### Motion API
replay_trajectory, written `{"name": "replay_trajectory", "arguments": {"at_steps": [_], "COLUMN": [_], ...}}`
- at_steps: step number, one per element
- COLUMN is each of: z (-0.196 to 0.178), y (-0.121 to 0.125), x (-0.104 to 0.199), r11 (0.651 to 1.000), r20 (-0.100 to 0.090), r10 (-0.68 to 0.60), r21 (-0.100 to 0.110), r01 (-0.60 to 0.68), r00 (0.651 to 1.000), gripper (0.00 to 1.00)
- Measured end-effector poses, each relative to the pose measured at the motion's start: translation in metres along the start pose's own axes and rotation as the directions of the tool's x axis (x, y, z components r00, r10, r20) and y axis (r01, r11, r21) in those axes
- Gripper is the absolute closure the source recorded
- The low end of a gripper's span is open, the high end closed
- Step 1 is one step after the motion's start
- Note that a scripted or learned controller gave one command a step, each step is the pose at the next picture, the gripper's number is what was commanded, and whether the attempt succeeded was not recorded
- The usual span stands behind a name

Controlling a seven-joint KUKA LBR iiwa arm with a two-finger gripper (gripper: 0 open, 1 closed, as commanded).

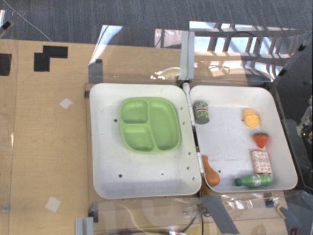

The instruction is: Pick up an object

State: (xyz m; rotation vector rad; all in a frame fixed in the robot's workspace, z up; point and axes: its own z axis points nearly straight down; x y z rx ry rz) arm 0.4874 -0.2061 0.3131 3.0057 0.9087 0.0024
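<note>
Sensibly, since nothing tells me how the gripper stands, I would choose the small can (201,111) by the right bin's (230,98) left wall, well apart from the strawberry (262,139) and green bottle (253,181), descending squarely over it.

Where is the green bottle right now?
The green bottle lies on its side along the right bin's near edge, just below the red-and-white carton.

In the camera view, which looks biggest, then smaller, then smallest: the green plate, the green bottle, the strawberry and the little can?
1. Green plate, by far the biggest.
2. Green bottle, lying on its side.
3. Little can.
4. Strawberry, the smallest, though it looks close to the can, so those two are hard to rank.
</note>
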Motion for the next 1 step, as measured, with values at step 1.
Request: {"name": "replay_trajectory", "arguments": {"at_steps": [1], "z": [0.0277], "y": [-0.0001], "x": [0.0004], "r11": [0.905], "r20": [0.0], "r10": [-0.426], "r21": [-0.001], "r01": [0.426], "r00": [0.905], "gripper": [1.0]}}
